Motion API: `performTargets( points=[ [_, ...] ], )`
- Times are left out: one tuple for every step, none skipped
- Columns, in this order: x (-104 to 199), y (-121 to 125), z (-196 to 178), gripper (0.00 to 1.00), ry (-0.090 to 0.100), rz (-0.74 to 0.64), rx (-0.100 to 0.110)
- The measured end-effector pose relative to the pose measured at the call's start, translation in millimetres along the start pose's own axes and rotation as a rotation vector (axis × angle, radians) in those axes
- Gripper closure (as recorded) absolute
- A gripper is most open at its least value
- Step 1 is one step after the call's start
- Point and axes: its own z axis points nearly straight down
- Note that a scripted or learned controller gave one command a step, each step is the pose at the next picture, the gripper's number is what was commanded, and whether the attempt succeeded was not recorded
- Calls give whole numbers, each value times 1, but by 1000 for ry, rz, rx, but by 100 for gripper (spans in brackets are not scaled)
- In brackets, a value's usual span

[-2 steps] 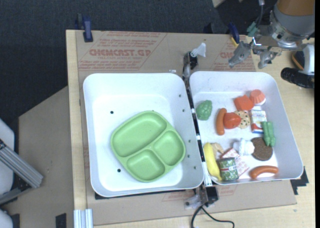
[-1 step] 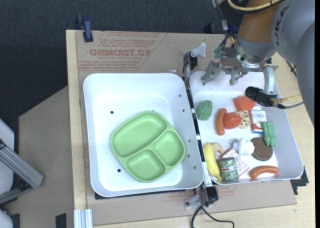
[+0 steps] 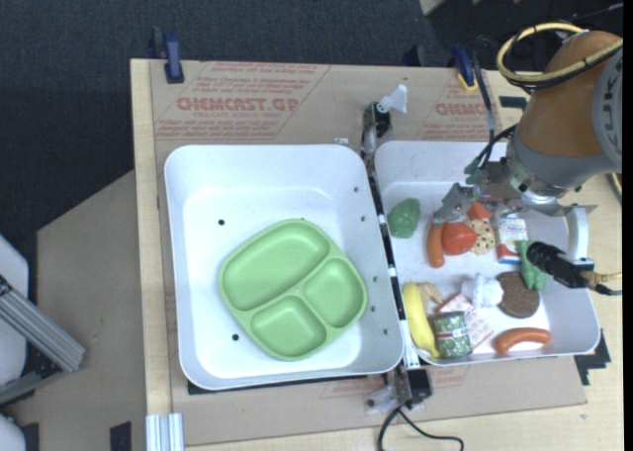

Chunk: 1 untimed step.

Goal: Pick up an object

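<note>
arm: grey KUKA with orange band [image 3: 574, 68], smooth rounded shell, reaching in from right over the right bin
pincer: [image 3: 463, 204] low over upper middle of right bin, metal fingers splayed, released, nothing between them; tips just above the tomato
left bin: [image 3: 198, 192] shallow white plastic, glossy, rounded corners
plate: [image 3: 290, 287] pale green plastic, three compartments, rounded lobed outline, lies tilted in the left bin, matte
right bin: [image 3: 415, 157] same white plastic, crowded with toy food
tomato: [image 3: 458, 237] red, round, glossy, with the carrot touching its left side
carrot: [image 3: 435, 246] orange, slim, tapered
green lump: [image 3: 404, 218] leafy green, bumpy, near the bin's left wall
cracker: [image 3: 482, 235] tan, flat, dotted, just right of tomato
banana: [image 3: 418, 316] yellow, curved, smooth, along left wall at the front
can: [image 3: 452, 334] small cylinder, green label, beside banana
brown disc: [image 3: 516, 295] dark brown, round, flat, rough look
sausage: [image 3: 519, 339] orange-red, long, rounded ends, front right corner
dark green piece: [image 3: 536, 266] elongated, partly hidden by a black fitting
counter: [image 3: 247, 98] brown cardboard sheet, red print, blue clamps at the back edge
</note>
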Motion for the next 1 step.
performTargets(
  points=[
    [14,-6,82,0,0,-6,-9]
  ],
)
